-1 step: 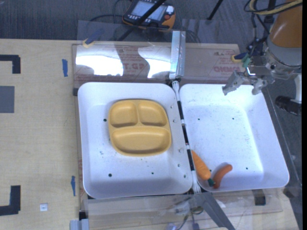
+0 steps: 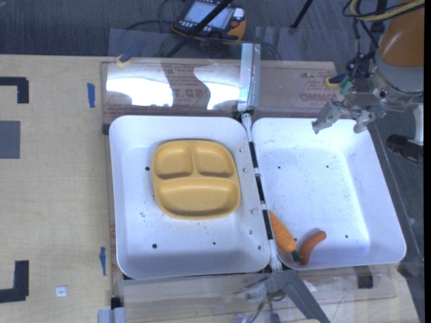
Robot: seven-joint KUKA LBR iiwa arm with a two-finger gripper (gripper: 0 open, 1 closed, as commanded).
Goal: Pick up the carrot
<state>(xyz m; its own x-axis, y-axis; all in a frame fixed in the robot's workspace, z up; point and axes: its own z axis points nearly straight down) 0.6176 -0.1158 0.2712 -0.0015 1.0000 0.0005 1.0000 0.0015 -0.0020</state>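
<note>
A: Edges and clearance?

B: Two white bins side by side, meeting along a centre seam. Left bin (image 2: 128, 200) carrying one yellow divided plate (image 2: 196, 178) roughly at its middle, with bare floor all round it. Right bin (image 2: 350, 200) mostly bare floor across the far and middle parts. Carrot (image 2: 281, 232) lying in the near left corner of the right bin, tight against the wall by the seam, slanted, green tip toward the near rim. Little room on its left side; open floor to its right and beyond.

A: Count of items?

B: One carrot. One orange-brown sausage-shaped piece (image 2: 311, 243) just beside it on the right, the near ends of the two close together or touching; cannot tell which. One plate with three compartments, all bare. One handheld control unit (image 2: 209, 17) past the far edge of the bench.

A: Jaws?

B: Gripper (image 2: 343, 116) over the far right part of the right bin, near its far rim, well apart from the carrot. Two fingers (image 2: 324, 121) spread apart, pointing down and outward. Nothing between them. No visible contact with the bin. Orange band of the arm (image 2: 404, 42) above, at the right edge.
</note>
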